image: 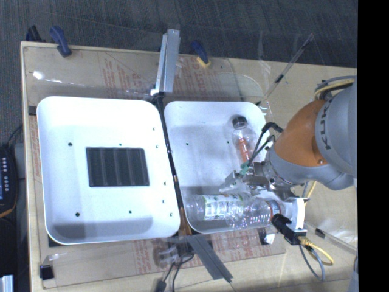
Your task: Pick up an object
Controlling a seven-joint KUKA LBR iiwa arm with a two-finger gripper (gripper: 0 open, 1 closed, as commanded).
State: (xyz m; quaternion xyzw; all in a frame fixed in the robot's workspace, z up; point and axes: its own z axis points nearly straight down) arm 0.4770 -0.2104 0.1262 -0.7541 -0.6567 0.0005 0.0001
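Observation:
A large clear plastic bottle point(231, 210) with a white label lies on its side along the near wall of the right bin point(194, 126). A smaller clear bottle point(242, 140) with a reddish label lies toward the bin's far right, its cap pointing away. My gripper point(244, 182) hangs low in the right part of this bin, between the two bottles and just above the big one. The arm's grey wrist and orange band point(301, 142) cover the bin's right edge.
The left bin point(61, 126) holds a dark ribbed rectangle point(117, 166) on its floor. A grey metal bar point(167, 59) stands at the back between the bins. Blue clamps point(59, 40) grip the bench's far edge.

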